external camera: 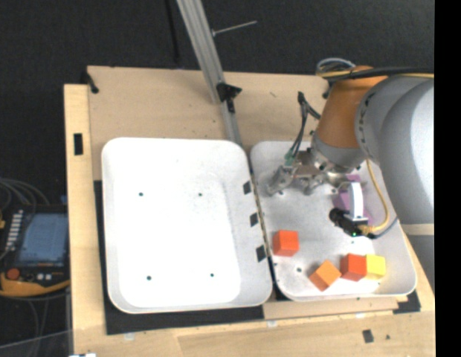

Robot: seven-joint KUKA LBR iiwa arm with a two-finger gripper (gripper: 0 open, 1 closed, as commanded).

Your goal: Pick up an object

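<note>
Because the task names no special object, any of the small blocks in the right bin [406, 238] can serve. Nearest to the camera, along the front wall of this bin, three blocks stand close together: an orange block [326, 274], a red block [354, 266] and a yellow block [375, 265]. The red and yellow ones seem to touch each other, and the orange one is just beside the red. A little farther back, a single orange cube [287, 242] stands alone near the wall that meets the left bin [171, 199].

I judge that these blocks are light and stiff, with flat faces that should not slip much. The single orange cube looks the easiest one, since it has free space on most sides; a hold on two opposite flat faces would be good. The three grouped blocks leave little room between them, and the bin wall is close.

Farther back, the gripper [286, 178] hangs over the rear part of the right bin, apart from all the blocks. I cannot tell whether it is released or clenched, and I see nothing held in it. Beside it lies something purple [343, 198], partly hidden. At the far side, a metal pole [204, 43] rises from the bench.
</note>
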